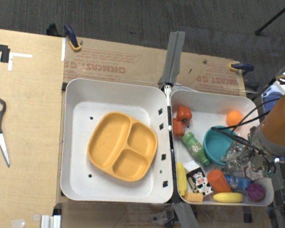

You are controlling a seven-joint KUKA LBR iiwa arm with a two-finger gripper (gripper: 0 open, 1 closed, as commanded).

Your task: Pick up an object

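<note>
Hanging low over the right bin [220, 99], the jaws [238, 161] sit beside the teal bowl [215, 144], above the orange cup [219, 181] and blue toy [240, 184]; I cannot tell their opening or any hold
</note>
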